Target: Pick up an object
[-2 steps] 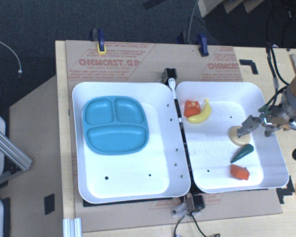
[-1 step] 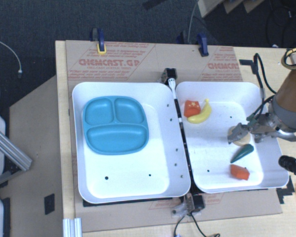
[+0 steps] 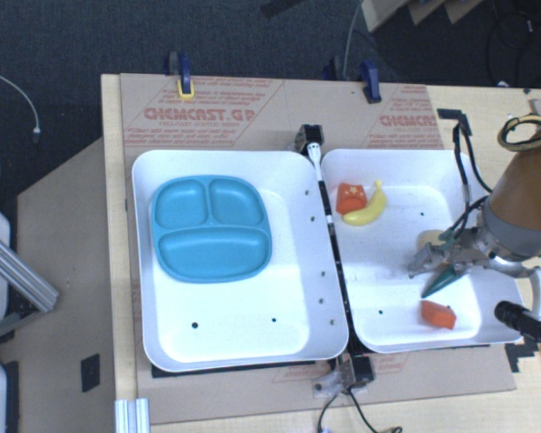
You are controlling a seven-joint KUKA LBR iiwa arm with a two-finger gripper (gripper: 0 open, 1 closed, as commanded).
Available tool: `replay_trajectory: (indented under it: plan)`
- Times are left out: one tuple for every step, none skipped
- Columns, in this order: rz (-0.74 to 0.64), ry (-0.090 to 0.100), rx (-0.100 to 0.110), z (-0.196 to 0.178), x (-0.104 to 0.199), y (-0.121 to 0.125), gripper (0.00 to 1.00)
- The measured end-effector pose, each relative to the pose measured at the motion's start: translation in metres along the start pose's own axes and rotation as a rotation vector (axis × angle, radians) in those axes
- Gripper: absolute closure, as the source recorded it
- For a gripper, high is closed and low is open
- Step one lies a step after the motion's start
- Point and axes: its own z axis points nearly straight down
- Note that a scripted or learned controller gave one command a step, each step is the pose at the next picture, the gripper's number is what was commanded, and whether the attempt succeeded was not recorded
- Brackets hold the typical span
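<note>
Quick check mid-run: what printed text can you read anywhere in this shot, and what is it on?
"CHEMCAST G P": red print on the brown board behind the left bin, repeated in rows; the last letters are blurred.
"CHEMCAS": the same print behind the right bin, cut off.
The smaller red lines beneath are too blurred to read.

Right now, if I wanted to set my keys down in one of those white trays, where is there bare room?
Left bin: bare floor below and right of the blue plate. Right bin: a bare patch at lower left, between the banana and the orange piece. Its right side is crowded by the claw and a teal object.
</note>
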Motion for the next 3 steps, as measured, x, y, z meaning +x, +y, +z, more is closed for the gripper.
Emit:
replay_trajectory:
  plan:
    - [-0.001,-0.004,-0.008,-0.014,0.0,0.002,1.0]
    - [-0.002,-0.006,-0.013,-0.057,-0.001,0.002,1.0]
    - [-0.002,-0.006,-0.013,-0.115,-0.001,-0.006,1.0]
